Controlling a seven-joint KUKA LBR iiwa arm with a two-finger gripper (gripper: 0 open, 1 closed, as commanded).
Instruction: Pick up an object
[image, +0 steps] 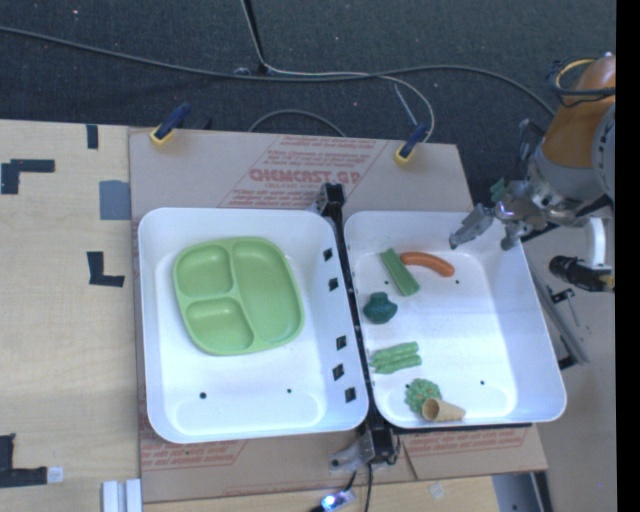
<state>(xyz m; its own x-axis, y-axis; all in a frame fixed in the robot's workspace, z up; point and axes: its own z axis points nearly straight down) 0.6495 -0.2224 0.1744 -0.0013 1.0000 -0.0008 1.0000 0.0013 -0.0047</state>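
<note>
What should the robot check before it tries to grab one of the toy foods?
1. Tool above the right bin: ok, it hangs over the bin's upper right corner.
2. Tool carrying nothing: ok, nothing shows between its fingers.
3. Closest target in plain sight: ok, the orange sausage lies just left of the tool.
4. Sausage free to lift: not ok, it touches the green stick.
5. Other toys away from that spot: ok, the dark green lump, the green beans and the cone lie farther down.
6. Green plate out of the way: ok, it sits in the left bin.
</note>
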